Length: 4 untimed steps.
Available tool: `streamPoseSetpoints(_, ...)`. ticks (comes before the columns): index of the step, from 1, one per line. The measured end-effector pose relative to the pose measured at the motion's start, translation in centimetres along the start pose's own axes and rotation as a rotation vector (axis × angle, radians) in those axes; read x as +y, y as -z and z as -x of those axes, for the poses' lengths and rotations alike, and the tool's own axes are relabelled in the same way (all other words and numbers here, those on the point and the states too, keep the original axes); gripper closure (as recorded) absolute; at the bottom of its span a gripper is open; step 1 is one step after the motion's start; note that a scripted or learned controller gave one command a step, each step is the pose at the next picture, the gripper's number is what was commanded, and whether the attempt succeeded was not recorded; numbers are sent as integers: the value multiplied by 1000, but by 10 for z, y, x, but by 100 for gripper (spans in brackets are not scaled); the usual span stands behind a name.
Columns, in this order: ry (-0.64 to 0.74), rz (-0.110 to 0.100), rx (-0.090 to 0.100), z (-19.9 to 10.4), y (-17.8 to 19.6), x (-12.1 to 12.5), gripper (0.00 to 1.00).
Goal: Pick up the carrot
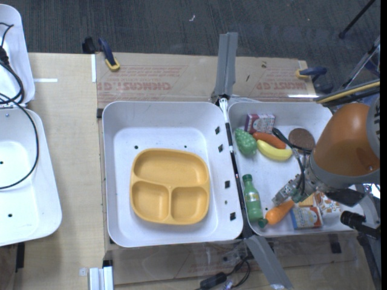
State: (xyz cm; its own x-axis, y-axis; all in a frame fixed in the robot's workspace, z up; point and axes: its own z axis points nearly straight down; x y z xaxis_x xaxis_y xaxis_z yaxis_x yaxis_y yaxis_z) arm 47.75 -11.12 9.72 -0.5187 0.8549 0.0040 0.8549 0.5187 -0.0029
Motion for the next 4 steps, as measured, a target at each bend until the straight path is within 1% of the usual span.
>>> streamPoseSetpoints(1, 130, 1, -4, -43, 93, 47, 100)
streamPoseSetpoints(2, 128, 1, -4, -43, 93, 47, 0)
streamPoseSetpoints(3, 313, 1, -4, -9, -7, 6, 0)
streamPoseSetpoints(4, 308, 2, -2, -8, 1, 6, 100)
